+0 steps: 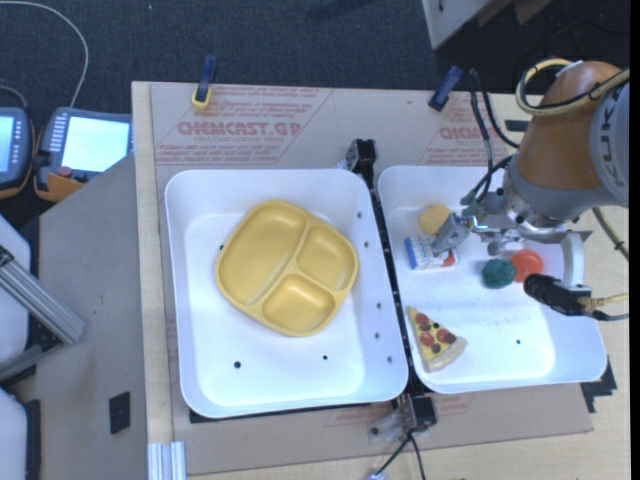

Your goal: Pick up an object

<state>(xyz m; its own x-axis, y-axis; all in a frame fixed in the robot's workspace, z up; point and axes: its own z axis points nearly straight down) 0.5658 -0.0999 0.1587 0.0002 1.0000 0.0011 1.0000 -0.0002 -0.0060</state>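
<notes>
Two shallow white bins sit side by side on the bench, their inner rims meeting along a dark seam. The left bin holds a yellow divided plate near its centre, with bare white floor all round it, widest at 6 and 9 o'clock. The right bin is more crowded in its upper half: a yellow lump lies near 11 o'clock, a small white, blue and red packet sits just below it, and a green ball touches an orange-red ball toward 3 o'clock. A toy pizza slice lies at 7 o'clock, close to the inner rim, with open floor to its right. The gripper hangs over the packet and the yellow lump; whether its fingers are spread or closed cannot be told, and nothing is seen between them. The arm's wrist hides part of the far rim, and a black cable end overlaps the bin at 3 o'clock.
</notes>
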